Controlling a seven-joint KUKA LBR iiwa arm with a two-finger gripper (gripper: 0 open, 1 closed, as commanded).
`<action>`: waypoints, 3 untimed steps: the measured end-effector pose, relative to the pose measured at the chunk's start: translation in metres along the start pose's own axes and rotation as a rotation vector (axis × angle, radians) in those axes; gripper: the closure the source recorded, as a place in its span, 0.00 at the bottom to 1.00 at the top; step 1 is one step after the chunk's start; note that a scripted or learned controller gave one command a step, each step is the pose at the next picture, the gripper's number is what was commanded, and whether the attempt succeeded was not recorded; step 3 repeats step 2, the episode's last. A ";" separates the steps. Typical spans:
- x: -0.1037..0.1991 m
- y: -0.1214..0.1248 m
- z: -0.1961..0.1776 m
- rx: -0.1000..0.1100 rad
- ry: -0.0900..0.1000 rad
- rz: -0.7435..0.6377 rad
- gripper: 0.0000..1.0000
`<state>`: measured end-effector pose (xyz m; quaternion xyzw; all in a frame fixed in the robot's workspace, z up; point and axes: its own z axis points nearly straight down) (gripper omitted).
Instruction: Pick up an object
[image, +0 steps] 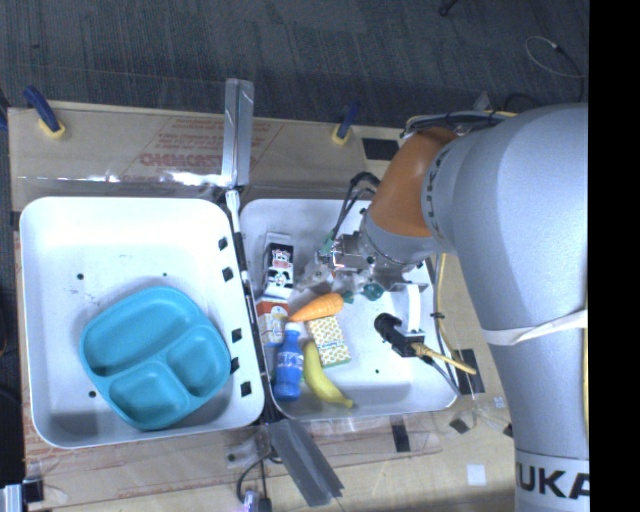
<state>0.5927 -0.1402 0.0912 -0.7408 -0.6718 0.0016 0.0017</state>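
Overhead, the grey arm's two-finger gripper (345, 262) hangs low in the right white bin (400, 392), just above an orange plastic carrot (318, 307), seemingly poised to grasp it.

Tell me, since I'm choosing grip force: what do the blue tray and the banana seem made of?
Blue tray: looks like moulded plastic, smooth and matte, with three formed compartments. Banana: uniformly yellow with a slight sheen, probably a plastic toy, though real fruit can't be excluded.
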 end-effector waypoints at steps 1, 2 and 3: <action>0.001 0.000 -0.010 0.001 0.001 -0.004 1.00; 0.057 0.006 -0.129 -0.002 0.001 0.109 1.00; 0.057 0.006 -0.129 -0.002 0.001 0.109 1.00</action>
